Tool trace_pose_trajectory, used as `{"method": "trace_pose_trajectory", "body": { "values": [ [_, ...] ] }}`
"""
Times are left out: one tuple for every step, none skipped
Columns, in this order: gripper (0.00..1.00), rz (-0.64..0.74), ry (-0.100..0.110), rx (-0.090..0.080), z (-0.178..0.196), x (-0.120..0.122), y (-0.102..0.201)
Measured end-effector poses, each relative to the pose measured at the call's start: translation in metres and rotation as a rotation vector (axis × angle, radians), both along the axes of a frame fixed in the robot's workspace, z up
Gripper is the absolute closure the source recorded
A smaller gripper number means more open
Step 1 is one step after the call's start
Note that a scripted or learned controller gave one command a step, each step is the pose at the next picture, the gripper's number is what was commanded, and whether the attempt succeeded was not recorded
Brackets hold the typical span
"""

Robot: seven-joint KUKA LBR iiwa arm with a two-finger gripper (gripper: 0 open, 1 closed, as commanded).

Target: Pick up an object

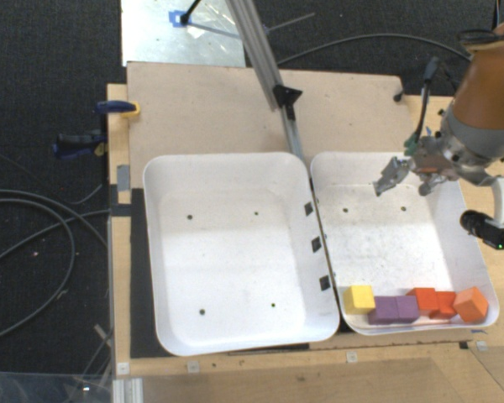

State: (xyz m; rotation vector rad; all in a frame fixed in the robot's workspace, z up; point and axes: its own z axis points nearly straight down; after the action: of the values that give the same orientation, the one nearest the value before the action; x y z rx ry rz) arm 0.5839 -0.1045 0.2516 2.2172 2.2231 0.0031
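Two white bins (227, 175), and four blocks: one yellow (359, 298), one purple (394, 309), two orange (435, 301).

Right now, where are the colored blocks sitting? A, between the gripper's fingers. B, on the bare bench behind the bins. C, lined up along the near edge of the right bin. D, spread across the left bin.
C: the yellow block, purple block and orange blocks sit in a row along the near edge of the right bin.
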Motion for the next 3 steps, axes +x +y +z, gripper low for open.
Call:
{"method": "trace_pose_trajectory", "body": {
  "values": [
    [1.0,0.003,-0.003,0.001,0.011,0.001,0.0],
    [1.0,0.007,0.006,0.003,-0.04,-0.008,0.056],
    [1.0,0.007,0.004,0.002,-0.062,-0.02,0.105]
  ]
}}
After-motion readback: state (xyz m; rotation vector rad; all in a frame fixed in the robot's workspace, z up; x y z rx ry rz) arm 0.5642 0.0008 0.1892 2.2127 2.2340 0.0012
